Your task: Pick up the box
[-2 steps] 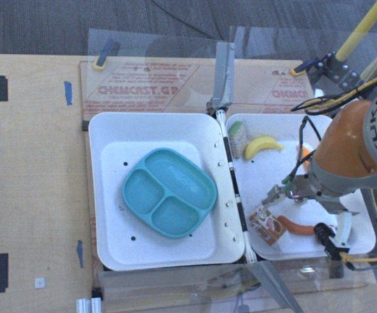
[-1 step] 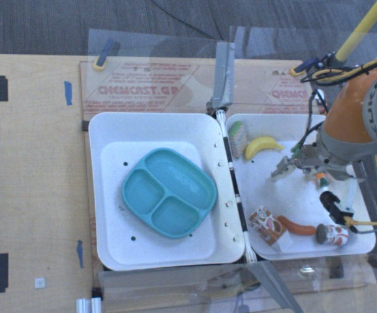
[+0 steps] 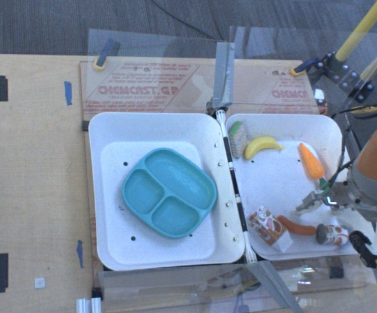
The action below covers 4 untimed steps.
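While the arm reaches in from the right, its jaws [image 3: 317,199] hang low over the right bin [image 3: 286,126], apart from everything in it. Whether they are spread or pressed together, cannot tell; too small and blurred. Nothing visibly between them. Box [image 3: 267,225], red and white, lies at the bin's near left corner, touching a sausage [image 3: 298,227]; a can [image 3: 333,235] just beyond. Banana [image 3: 261,147] and carrot [image 3: 312,161] farther back. Left bin [image 3: 110,126] holds a teal divided plate [image 3: 169,192]. Judgement: pick not yet made; approach, grasp and lift all remain.
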### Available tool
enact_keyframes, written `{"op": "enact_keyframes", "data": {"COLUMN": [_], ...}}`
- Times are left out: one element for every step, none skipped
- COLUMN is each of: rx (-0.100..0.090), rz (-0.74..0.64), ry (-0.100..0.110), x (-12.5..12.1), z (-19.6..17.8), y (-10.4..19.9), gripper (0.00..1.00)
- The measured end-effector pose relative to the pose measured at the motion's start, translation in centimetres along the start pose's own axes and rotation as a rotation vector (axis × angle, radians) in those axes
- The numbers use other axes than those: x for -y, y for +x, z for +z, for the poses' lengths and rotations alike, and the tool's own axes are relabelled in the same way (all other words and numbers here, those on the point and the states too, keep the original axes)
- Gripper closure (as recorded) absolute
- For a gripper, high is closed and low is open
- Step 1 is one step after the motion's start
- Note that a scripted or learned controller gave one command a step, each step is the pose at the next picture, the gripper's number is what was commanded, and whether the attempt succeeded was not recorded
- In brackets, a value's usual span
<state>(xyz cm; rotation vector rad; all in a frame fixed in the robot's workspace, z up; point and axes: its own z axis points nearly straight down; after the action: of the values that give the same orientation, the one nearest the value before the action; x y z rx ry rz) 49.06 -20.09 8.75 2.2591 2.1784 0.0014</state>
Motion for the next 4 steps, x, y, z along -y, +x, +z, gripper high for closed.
{"op": "enact_keyframes", "data": {"rx": [0.001, 0.000, 0.001, 0.002], "rz": [0.021, 0.023, 0.116, 0.115], "ry": [-0.005, -0.005, -0.006, -0.009], "x": [1.0, 0.9, -5.3, -5.4], "z": [0.0, -0.1, -0.1, -1.2], "y": [1.3, 6.7, 6.6, 6.6], "gripper": [0.00, 0.00, 0.00, 1.00]}}
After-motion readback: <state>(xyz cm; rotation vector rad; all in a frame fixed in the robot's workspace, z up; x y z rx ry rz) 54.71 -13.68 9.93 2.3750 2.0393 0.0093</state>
